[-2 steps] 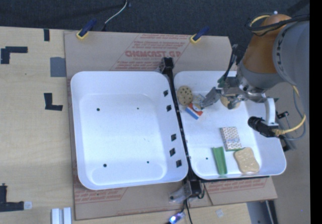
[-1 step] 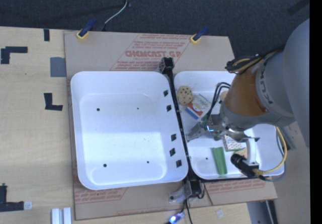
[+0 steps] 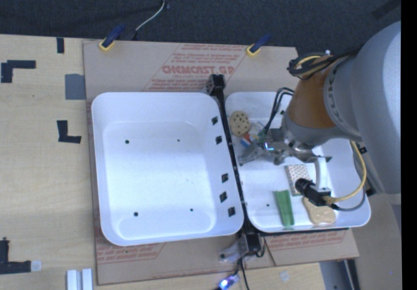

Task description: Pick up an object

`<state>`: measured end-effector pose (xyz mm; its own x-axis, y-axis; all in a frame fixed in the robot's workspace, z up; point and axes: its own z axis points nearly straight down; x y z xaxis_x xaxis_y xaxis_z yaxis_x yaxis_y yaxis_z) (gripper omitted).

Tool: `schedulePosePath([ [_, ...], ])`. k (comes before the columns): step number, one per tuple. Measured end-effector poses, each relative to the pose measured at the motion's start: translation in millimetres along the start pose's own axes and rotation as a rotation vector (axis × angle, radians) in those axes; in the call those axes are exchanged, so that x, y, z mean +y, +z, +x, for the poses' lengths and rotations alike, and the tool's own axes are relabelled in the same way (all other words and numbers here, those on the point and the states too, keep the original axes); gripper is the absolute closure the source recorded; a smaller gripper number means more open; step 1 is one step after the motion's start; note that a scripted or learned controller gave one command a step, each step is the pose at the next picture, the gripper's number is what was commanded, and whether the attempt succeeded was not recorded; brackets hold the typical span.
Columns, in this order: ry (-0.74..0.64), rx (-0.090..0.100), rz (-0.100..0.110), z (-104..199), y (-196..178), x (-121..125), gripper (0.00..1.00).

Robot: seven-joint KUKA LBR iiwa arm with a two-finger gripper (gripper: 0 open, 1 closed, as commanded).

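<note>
Near edge of right bin (image 3: 352, 222): tan lump (image 3: 322, 216) at the near-right corner, green block (image 3: 284, 208) just left of it, standing off the near wall. Both lie loose on the bin floor, prob. just scattered stock for picking, no order to it. Speckled white card (image 3: 299, 171) sits mid-bin, partly under the wrist hardware. Further back, a round tan waffle-like piece (image 3: 239, 123) near the far-left corner, close to the divider wall. Left bin (image 3: 104, 113) white, w/ small dark dots on its floor.

Arm comes in from the right, orange band above wrist, bent down into the right bin. Gripper (image 3: 251, 150) low by the bin's left wall, among small reddish/bluish bits; can't tell finger state, too cluttered & small. Likely target = sth by that wall; not seen held. Cables loop round the wrist.
</note>
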<state>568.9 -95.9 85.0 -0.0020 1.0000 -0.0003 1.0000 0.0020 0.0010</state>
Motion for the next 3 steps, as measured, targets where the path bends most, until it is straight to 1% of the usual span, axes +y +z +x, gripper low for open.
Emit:
schedulePosePath([
  [1,-0.003,-0.003,-0.007,-15.0,-0.2,103.9,0.00],
  [2,0.002,-0.001,0.002,2.1,0.0,48.5,0.00],
  [3,0.000,-0.002,0.002,1.5,-9.5,49.6,1.00],
])
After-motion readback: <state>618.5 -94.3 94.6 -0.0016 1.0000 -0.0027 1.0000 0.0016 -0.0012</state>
